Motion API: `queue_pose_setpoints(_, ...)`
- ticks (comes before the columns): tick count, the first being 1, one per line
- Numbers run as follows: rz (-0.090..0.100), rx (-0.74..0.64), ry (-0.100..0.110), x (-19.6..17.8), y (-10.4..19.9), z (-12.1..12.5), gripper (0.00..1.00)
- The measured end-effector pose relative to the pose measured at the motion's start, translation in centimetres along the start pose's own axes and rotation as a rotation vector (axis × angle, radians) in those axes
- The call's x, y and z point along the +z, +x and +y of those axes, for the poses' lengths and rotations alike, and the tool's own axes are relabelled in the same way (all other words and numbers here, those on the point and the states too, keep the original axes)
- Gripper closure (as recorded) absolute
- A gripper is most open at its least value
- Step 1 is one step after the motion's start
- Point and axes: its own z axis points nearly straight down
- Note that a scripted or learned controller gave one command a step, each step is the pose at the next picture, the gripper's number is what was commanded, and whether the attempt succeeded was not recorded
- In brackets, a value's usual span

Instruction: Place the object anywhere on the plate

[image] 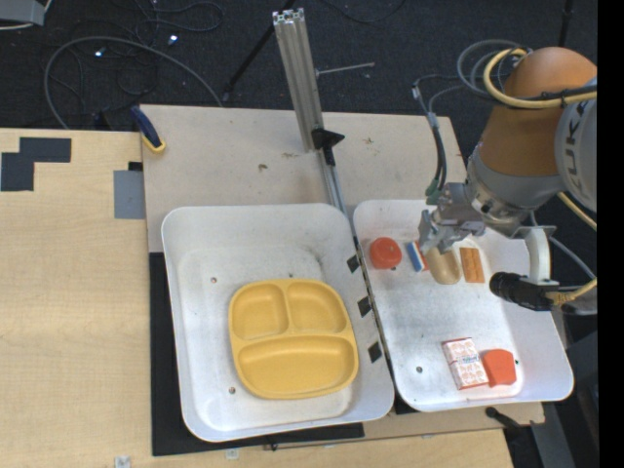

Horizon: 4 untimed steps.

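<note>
A yellow plate (pixel 291 337) with three compartments lies in the left white bin (pixel 195 261). The right bin (pixel 546 378) holds several small objects. My gripper (pixel 441 239) hangs over the upper part of that bin, right above a tan rounded object (pixel 446 268). Just left of it lie a small blue and red piece (pixel 416 257) and a red round object (pixel 385 253). An orange oblong piece (pixel 472 264) lies just right of the tan object. The gripper's body hides the tan object's top.
A pink and white box (pixel 463 363) and an orange block (pixel 499 368) sit near the right bin's front edge. A metal post (pixel 302 76) rises behind the bins. Black clips (pixel 363 305) line the seam between the bins.
</note>
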Motion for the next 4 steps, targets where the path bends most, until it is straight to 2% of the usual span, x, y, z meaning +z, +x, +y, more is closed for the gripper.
queue_pose_setpoints(1, 0.000, 0.001, 0.002, 1.6, 4.9, -1.9, 1.00)
queue_pose_setpoints(2, 0.000, 0.000, 0.001, 0.8, 9.8, -4.2, 1.00)
queue_pose_setpoints(3, -0.001, 0.000, 0.002, 2.5, 14.9, -6.5, 1.00)
queue_pose_setpoints(4, -0.001, -0.001, 0.003, 2.4, 19.5, -9.7, 1.00)
